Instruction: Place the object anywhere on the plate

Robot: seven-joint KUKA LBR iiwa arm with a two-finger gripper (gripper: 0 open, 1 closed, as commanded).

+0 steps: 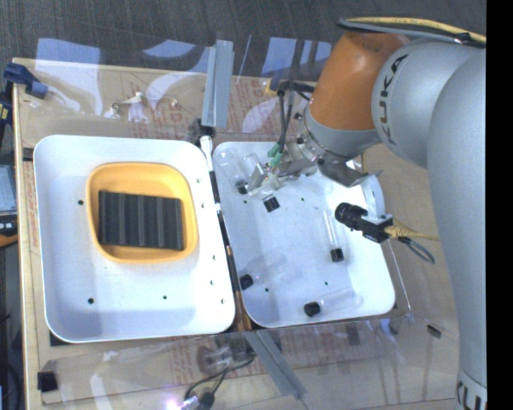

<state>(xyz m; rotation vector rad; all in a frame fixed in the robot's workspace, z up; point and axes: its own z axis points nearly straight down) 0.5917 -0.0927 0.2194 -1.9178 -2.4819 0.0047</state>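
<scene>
A yellow plate with a dark ribbed block on it lies in the left bin. My gripper is down in the far left part of the right bin, under the orange-banded wrist. A small black piece sits just in front of the gripper. More small black pieces lie at the bin's right, front left and front. What, if anything, the gripper holds is too small to tell.
A black cylinder juts from the arm over the right bin's right side, with a yellow cable trailing off it. A metal rail stands behind the gap between the bins. The big grey arm link covers the right.
</scene>
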